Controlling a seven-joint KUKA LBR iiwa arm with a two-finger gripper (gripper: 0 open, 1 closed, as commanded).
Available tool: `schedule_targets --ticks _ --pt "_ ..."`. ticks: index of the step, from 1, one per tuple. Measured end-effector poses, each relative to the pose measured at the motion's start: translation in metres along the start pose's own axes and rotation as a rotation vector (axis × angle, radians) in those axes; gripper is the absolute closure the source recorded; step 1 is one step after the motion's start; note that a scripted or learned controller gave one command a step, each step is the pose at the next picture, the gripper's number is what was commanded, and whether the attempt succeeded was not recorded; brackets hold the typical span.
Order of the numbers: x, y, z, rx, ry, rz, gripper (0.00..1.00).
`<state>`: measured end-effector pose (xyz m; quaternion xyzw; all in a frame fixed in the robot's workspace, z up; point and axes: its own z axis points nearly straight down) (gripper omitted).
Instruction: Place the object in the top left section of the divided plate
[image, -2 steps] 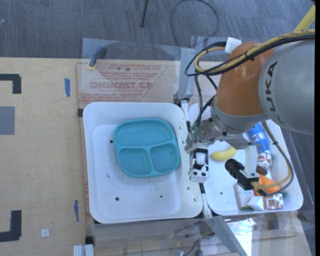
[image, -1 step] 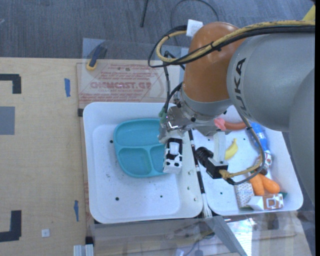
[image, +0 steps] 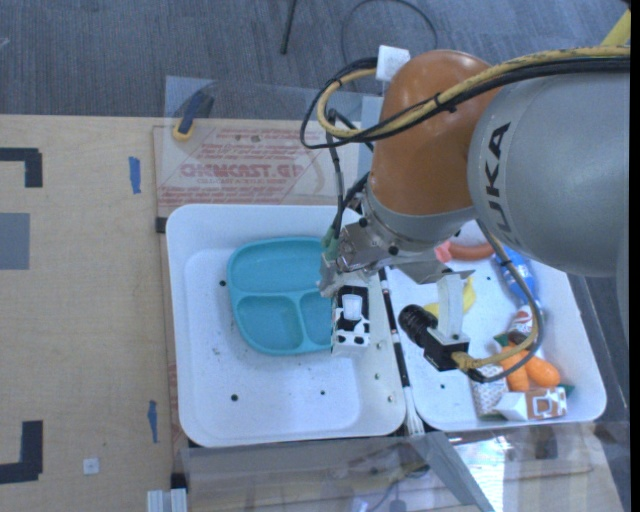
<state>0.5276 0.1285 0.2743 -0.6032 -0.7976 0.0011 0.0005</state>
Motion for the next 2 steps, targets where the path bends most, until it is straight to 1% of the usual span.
schedule_targets --ticks 1,2 --pt "0.001 0.000 0.000 0.000 0.000 -0.002 0.00" --pt "0.031 -0.013 0.142 -0.003 0.001 -0.037 0.00"
